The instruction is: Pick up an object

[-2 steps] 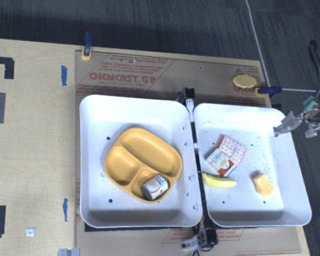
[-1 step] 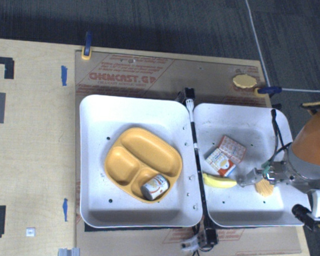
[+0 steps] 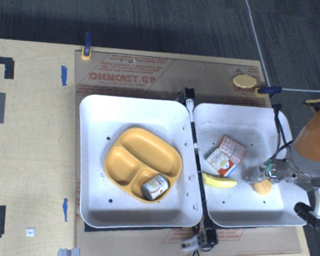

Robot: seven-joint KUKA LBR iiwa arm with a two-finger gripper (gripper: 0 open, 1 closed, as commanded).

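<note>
Overhead slanted view of the bench (image 3: pixel 29 144), a pale wooden surface bearing two shallow white bins side by side. The left bin (image 3: pixel 96 115) contains a yellow compartment tray (image 3: pixel 142 159), set at a tilt, with a small can (image 3: pixel 155 187) lying on its side in the tray's compartment nearest the viewer. The right bin (image 3: pixel 236 213) holds three loose things: a small printed box (image 3: pixel 225 155) with red and white markings near the bin's middle, a yellow banana (image 3: pixel 218 181) lying just below the box toward the bin's left wall, and a small orange-tan object (image 3: pixel 263 187) toward the right side. The arm (image 3: pixel 313 142) enters from the right, its orange band visible at the frame edge, and the gripper (image 3: pixel 266 172) sits low in the right bin, directly above and apparently touching the orange-tan object. How far its fingers are parted cannot be told at this resolution, nor whether the object lies between them. A round tan disc (image 3: pixel 244 81) rests on the brown board behind the bins, well apart from the box and banana.
</note>
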